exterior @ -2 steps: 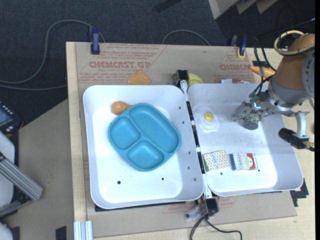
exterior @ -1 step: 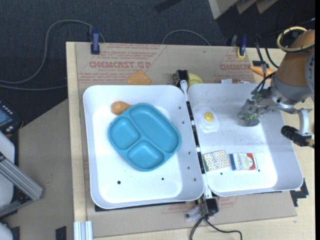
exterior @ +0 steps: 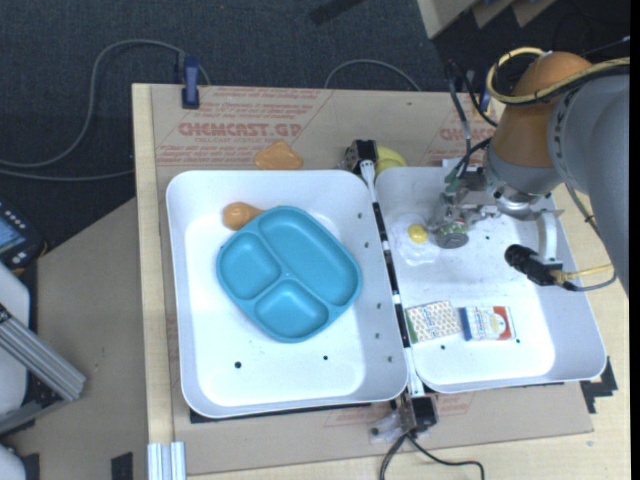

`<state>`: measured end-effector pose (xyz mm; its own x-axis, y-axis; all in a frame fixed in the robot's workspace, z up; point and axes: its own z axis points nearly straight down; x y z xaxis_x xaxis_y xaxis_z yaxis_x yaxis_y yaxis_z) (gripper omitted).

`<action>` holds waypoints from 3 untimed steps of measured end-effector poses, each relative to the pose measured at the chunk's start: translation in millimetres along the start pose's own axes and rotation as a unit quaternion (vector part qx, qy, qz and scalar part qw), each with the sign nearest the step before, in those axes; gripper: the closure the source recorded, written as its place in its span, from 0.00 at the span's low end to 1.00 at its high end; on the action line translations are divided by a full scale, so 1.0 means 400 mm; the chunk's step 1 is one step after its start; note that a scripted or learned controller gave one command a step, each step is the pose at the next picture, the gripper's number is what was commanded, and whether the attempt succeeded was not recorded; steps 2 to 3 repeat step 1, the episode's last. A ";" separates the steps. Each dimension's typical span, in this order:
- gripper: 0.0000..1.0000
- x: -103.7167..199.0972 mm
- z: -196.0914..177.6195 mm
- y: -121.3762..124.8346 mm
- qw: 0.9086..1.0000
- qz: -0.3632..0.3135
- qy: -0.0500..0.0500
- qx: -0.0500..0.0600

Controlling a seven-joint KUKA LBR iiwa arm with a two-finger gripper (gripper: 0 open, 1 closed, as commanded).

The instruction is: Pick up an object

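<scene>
My gripper (exterior: 452,230) is lowered into the right bin (exterior: 560,363), near its far left part. A small yellow object (exterior: 417,234) lies just to the left of the gripper tip, close to it; whether they touch is unclear. A flat printed packet (exterior: 461,322) lies nearer the front of the same bin. In the left bin (exterior: 200,368) rests a blue divided plate (exterior: 288,271), with a small orange object (exterior: 238,214) behind its far left corner.
An orange item (exterior: 277,155) and a yellow-and-black item (exterior: 376,157) lie on the cardboard behind the bins. A black clip (exterior: 530,264) hangs off the arm over the right bin. Cables run along the far edge.
</scene>
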<state>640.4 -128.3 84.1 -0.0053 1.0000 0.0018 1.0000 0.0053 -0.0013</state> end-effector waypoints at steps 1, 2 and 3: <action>1.00 0.225 -0.267 -0.005 1.000 -0.001 0.000 -0.005; 1.00 0.225 -0.267 -0.005 1.000 -0.001 0.000 -0.005; 1.00 0.225 -0.267 -0.005 1.000 -0.001 0.000 -0.005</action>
